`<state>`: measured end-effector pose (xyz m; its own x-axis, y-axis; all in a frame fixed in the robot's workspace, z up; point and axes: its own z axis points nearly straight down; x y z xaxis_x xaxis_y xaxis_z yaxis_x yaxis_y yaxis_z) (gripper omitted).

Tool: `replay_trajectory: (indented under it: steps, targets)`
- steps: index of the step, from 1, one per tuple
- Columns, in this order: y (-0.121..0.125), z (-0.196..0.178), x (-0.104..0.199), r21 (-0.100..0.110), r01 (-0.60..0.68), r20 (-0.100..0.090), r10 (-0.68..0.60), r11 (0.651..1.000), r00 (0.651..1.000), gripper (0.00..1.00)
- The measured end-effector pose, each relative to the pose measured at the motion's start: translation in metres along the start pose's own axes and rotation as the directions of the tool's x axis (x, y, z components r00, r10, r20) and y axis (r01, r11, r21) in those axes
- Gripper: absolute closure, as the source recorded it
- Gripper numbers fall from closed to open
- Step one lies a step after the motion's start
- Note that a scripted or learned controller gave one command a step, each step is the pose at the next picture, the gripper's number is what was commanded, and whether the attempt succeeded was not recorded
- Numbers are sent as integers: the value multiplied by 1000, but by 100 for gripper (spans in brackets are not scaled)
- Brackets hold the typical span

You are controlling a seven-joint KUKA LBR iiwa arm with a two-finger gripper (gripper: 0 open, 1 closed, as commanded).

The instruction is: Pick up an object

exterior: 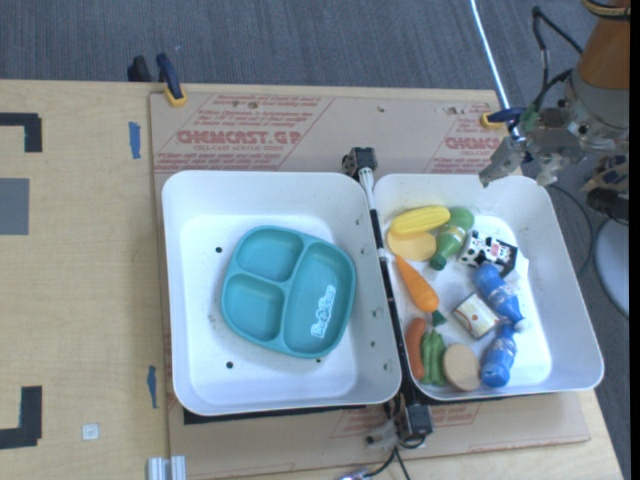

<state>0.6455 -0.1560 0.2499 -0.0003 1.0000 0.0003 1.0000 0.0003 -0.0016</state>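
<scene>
Where toys crowd the right bin, an orange carrot lies.

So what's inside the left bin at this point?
The left bin holds one teal divided plate with three compartments, lying flat and tilted off square. The plate's compartments look bare. Whatever lies beneath the plate is covered and cannot be seen.

"CHEMCAST GP" (red, repeated) on brown bench sheet
</scene>
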Motion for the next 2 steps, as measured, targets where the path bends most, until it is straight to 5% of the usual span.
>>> replay_trajectory:
  steps: [1,2]
  targets:
    - [-16,139,-2,-14,95,3,-95,995,995,0]
    - [-59,156,19,-4,274,2,-274,962,962,0]
